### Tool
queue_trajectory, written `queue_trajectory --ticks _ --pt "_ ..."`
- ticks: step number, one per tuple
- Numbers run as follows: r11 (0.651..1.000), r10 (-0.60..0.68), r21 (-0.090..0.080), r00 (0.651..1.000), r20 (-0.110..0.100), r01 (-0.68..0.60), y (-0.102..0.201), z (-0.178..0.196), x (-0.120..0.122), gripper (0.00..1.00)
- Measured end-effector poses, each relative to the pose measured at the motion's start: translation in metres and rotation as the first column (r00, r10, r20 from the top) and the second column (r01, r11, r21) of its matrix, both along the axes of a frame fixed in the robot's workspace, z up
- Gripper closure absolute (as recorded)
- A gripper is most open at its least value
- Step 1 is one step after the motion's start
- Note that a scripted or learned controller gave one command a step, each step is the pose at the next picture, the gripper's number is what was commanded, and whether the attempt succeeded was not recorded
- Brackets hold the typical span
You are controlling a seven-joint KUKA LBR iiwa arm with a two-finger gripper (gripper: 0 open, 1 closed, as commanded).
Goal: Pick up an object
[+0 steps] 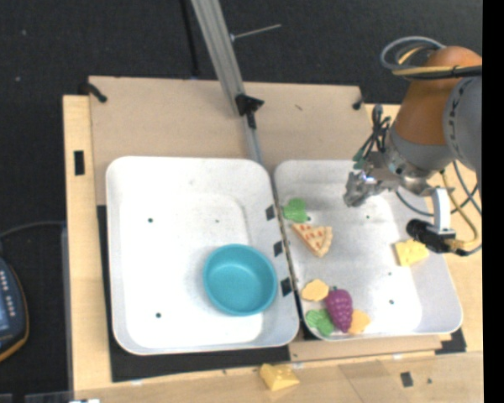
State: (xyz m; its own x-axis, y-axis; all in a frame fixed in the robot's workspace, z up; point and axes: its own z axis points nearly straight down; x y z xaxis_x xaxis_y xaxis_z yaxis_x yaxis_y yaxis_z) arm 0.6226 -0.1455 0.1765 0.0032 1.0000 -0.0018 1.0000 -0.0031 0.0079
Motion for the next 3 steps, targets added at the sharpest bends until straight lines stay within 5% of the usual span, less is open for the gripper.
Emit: queue_trajectory --ticks 2,3 --pt "1.000 0.008 0.001 1.000 -0.006 -0.008 0.000 0.100 0.000 1.00" --pt "1.000 0.008 0.001 1.000 -0.007 -0.008 0.049 0.085 -0.005 1.00"
